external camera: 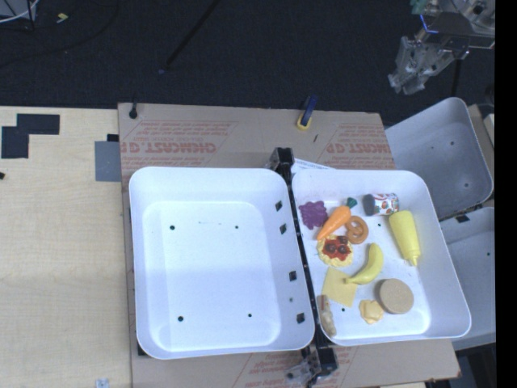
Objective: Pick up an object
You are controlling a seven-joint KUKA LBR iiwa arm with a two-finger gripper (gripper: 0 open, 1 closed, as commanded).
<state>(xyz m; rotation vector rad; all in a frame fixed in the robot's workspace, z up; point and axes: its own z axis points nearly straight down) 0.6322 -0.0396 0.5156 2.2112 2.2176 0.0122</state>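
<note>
Seen from above at a slant, my end effector [416, 69] hangs high at the upper right, off the desk; I cannot tell how it is set. The toy food lies toward seven o'clock from it, crowded in the right bin [440, 217]. The yellow bottle [405, 235] runs twelve to six, a banana [369, 265] just beside it. The left bin [141, 257] has a bare white floor.

Left bin [153, 192] wide open for approach; right bin [440, 249] crowded w/ toy food [355, 257], little gap btwn pieces.
</note>
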